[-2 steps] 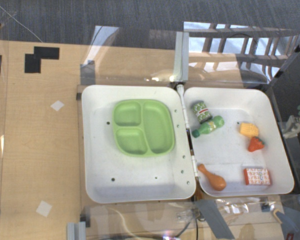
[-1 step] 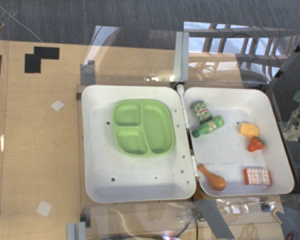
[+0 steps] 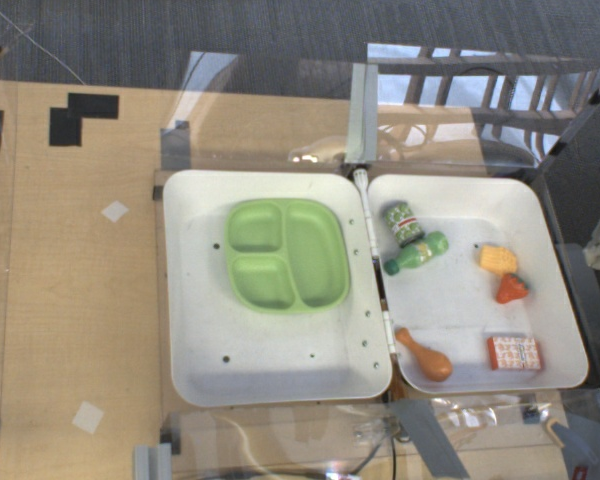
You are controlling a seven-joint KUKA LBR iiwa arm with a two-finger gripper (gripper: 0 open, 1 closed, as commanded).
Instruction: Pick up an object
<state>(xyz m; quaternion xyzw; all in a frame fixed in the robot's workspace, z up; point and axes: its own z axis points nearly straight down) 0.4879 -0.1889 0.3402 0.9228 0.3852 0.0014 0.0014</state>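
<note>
The right bin (image 3: pixel 460 313) holds several small toys. A dark green can (image 3: pixel 402 222) lies near its upper left, with a green bottle (image 3: pixel 417 253) on its side just below it. A yellow corn piece (image 3: pixel 497 259) and a red strawberry-like piece (image 3: pixel 511 289) sit close together toward the right. An orange-brown drumstick (image 3: pixel 423 354) lies at the bottom left. At the bottom right rests a red and white box (image 3: pixel 513 353).
The left bin (image 3: pixel 200 353) holds a light green divided plate (image 3: pixel 285 255). A metal divider (image 3: pixel 372 268) separates the two bins. Clear panels and a metal frame (image 3: pixel 480 88) stand behind the right bin. The wooden bench (image 3: pixel 70 268) stretches off to the left.
</note>
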